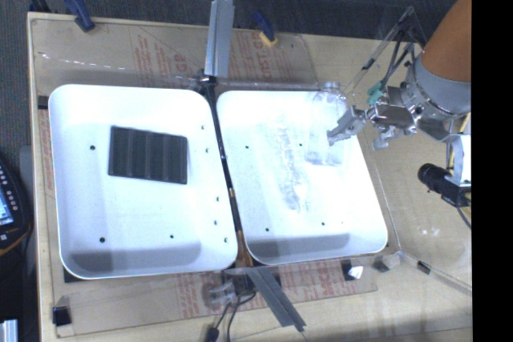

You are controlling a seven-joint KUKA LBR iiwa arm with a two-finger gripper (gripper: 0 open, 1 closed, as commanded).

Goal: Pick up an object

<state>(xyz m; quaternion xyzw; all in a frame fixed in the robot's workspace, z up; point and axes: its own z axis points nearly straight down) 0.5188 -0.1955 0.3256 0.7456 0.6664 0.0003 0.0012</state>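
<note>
1. The gripper point(346, 126) hangs over the right bin's point(353, 235) far right edge; whether its jaws are apart, I cannot tell.
2. The dark ridged block point(148, 155) lies in the left bin point(72, 240), well apart.
3. The step seems to be the approach; next it must cross over and descend.

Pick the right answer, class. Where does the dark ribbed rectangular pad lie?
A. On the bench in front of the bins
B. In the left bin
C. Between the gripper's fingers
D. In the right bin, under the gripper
B: the dark ribbed pad lies flat on the floor of the left bin, while the gripper is over the right bin.
</note>
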